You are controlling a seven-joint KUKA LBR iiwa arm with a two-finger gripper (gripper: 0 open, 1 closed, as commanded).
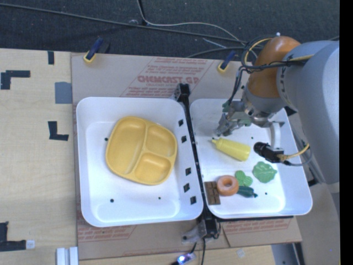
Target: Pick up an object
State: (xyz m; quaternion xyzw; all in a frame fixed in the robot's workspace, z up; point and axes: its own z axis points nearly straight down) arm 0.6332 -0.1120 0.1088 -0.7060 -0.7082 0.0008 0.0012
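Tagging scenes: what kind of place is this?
Likely a robot-grasping lab bench: two white bins clamped on cardboard, toy items such as a yellow tray and orange ring, loose cables.

A robotics lab bench is shown: two white bins (88, 164) are set on printed cardboard (165, 79), clamped at twelve o'clock, with cables (165, 24) run across dark carpet behind.
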